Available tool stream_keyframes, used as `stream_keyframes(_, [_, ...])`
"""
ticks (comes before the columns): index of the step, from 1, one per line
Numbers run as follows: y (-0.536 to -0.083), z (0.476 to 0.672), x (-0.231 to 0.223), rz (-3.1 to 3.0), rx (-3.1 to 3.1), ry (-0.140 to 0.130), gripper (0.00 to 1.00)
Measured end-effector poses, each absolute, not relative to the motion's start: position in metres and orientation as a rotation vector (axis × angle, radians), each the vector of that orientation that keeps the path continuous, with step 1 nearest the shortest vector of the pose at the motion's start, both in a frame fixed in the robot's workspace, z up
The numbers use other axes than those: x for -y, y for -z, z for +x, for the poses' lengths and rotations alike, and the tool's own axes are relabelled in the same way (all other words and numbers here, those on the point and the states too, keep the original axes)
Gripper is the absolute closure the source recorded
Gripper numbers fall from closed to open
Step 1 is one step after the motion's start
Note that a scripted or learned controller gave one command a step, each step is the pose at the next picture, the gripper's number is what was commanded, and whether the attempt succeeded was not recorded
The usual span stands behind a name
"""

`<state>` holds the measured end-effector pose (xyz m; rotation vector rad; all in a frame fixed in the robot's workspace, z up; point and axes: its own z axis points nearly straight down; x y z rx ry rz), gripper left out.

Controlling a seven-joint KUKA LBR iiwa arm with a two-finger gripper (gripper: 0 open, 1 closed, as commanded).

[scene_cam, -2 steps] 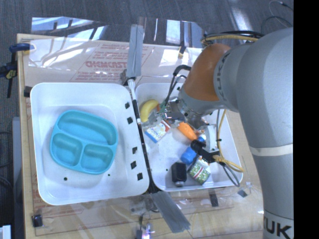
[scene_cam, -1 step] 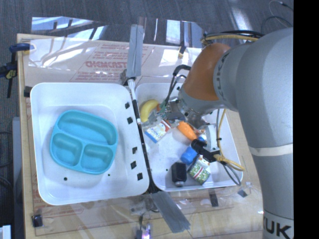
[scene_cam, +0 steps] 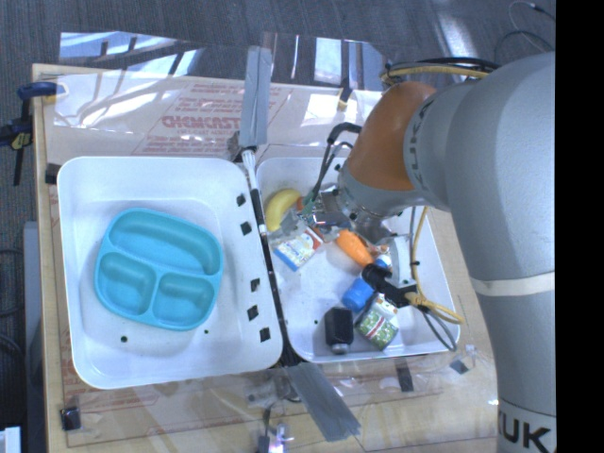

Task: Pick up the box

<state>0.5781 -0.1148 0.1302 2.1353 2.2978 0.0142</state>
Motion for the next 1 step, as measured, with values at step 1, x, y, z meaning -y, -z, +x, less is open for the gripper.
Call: stream_keyframes(1, [-0.1291,0.5833,0.1161,2.188,-2.277,0.003,0.00])
